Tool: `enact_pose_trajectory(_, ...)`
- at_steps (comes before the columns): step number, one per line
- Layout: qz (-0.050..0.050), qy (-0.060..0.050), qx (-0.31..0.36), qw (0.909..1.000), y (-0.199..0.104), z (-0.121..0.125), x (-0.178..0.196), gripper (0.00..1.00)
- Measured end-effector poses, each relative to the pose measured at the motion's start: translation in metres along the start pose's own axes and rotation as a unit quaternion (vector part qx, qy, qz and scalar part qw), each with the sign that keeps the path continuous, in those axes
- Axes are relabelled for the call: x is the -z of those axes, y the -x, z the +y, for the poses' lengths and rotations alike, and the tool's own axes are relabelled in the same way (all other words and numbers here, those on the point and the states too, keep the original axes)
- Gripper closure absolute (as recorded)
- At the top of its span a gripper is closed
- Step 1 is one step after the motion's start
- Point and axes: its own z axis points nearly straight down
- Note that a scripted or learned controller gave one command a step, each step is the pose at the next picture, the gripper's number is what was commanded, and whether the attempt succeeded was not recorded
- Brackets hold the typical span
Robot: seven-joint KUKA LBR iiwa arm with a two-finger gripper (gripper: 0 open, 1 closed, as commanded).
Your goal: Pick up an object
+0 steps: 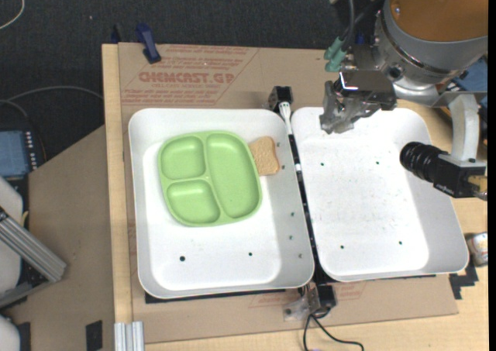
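A light green divided plate with three compartments lies in the left bin. A tan cracker-like piece rests against the plate's right edge, near the bin's right wall. My gripper hangs over the far left corner of the right bin, well to the right of the cracker and the plate. I see nothing between its fingers.
A black cylindrical fixture juts in over the right bin's right side. A black clip sits at the far end of the seam between the bins. Cardboard underlies both bins, with a blue clamp at its far left.
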Motion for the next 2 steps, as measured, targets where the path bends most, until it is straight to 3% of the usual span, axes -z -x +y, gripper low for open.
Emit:
enact_pose_trajectory(1, 0.000, -0.002, 0.000, 1.0000, -0.017, 0.000, 0.006, 1.00)
enact_pose_trajectory(2, -0.001, -0.004, 0.001, 1.0000, -0.056, -0.001, 0.000, 1.00)
